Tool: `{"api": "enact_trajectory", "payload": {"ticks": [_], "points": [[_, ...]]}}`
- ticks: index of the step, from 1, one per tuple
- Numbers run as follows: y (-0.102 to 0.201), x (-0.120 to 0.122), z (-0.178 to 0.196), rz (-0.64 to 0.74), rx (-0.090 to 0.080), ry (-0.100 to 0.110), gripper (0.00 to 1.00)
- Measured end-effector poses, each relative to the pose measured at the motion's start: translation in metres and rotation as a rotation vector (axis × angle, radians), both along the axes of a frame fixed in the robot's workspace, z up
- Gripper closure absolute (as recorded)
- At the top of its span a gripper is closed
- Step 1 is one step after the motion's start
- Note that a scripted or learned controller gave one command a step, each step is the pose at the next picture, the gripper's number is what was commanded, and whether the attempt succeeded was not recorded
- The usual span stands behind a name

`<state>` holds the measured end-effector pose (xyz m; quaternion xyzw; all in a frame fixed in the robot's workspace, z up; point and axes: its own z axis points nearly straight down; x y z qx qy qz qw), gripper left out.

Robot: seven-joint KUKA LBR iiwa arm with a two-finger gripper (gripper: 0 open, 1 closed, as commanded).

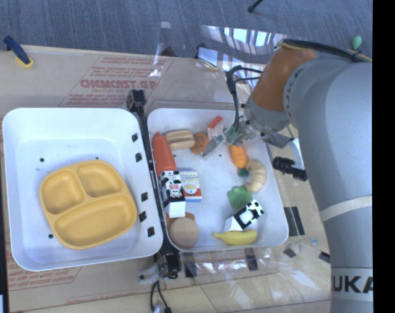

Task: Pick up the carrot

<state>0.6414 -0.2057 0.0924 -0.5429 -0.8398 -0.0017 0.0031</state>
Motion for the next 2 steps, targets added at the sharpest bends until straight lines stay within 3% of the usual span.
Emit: {"api": "enact_trajectory", "payload": {"ticks": [1, 2], "points": [[0.000, 0.001, 0.012, 0.009, -0.006, -0.002, 1.00], [0.043, 0.017, 0.071, 0.058, -0.007, -0.007, 1.00]]}}
